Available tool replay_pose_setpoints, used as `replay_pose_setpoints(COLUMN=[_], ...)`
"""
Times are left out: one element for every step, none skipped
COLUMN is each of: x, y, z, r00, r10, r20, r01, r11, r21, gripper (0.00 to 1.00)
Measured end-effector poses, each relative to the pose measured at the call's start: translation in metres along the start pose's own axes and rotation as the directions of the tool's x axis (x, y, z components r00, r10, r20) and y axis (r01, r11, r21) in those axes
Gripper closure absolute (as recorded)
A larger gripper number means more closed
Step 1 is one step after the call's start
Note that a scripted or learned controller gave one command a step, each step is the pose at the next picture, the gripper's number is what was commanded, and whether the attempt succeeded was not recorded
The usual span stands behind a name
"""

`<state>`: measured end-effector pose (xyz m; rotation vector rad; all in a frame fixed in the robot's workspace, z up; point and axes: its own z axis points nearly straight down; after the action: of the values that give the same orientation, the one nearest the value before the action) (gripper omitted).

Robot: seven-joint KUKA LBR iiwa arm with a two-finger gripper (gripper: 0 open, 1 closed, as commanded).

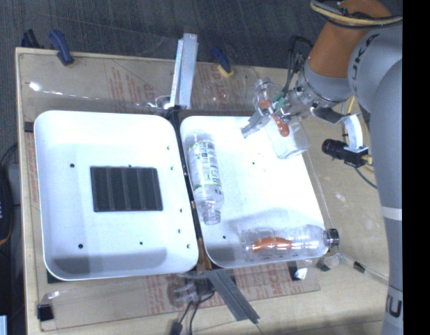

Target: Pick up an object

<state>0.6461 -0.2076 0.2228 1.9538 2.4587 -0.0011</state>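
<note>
Camera view: gripper (274, 117) over the right bin's (232, 135) far corner; finger state cannot be told. Two clear bottles lie unlifted: one (204, 176) by the divider, one (288, 241) along the near wall. Judged: pick not achieved.

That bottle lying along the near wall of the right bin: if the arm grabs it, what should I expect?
The bottle is clear plastic, so probably light and slick. It lies on its side, so a push would likely roll it, though the bin wall may stop it. Something orange inside may shift.
</note>
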Motion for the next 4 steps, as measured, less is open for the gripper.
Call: replay_pose_setpoints(x=[0.037,0.001,0.025,-0.004], y=[0.015,0.012,0.007,0.011], z=[0.003,-0.019,0.022,-0.020], r00=[0.998,0.997,0.999,0.997], r10=[-0.056,-0.080,-0.054,-0.071], r20=[-0.004,-0.002,-0.002,-0.002], r01=[0.056,0.080,0.054,0.071], r11=[0.998,0.997,0.999,0.997], r21=[0.006,0.003,0.005,0.003], gripper=[0.00,0.00,0.00,0.00])
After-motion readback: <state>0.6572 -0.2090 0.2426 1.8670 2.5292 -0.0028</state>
